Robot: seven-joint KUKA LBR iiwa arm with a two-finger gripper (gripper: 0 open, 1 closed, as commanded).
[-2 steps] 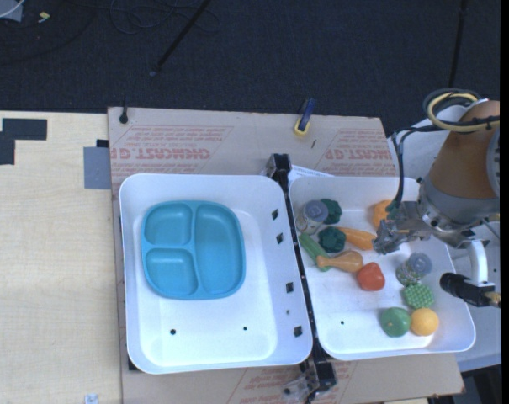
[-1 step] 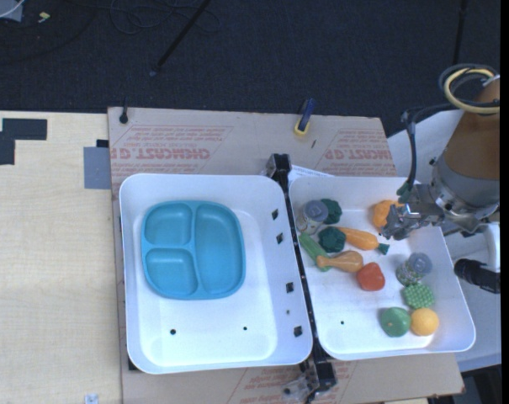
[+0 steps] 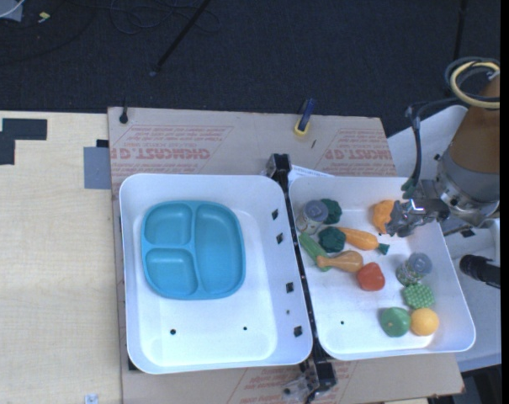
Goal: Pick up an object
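In the right bin, near its far right corner, the pincer sits low just beside an orange toy; I cannot tell whether it is open or closed, nor whether it touches the toy. Other toy foods lie scattered across that bin: a carrot, a tomato, a lemon. The left bin holds a blue tray.

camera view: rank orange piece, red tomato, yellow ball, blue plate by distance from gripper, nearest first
1. orange piece, left of the gripper, right bin.
2. red tomato, below-left, mid right bin.
3. yellow ball, right bin's near corner.
4. blue plate, left bin.
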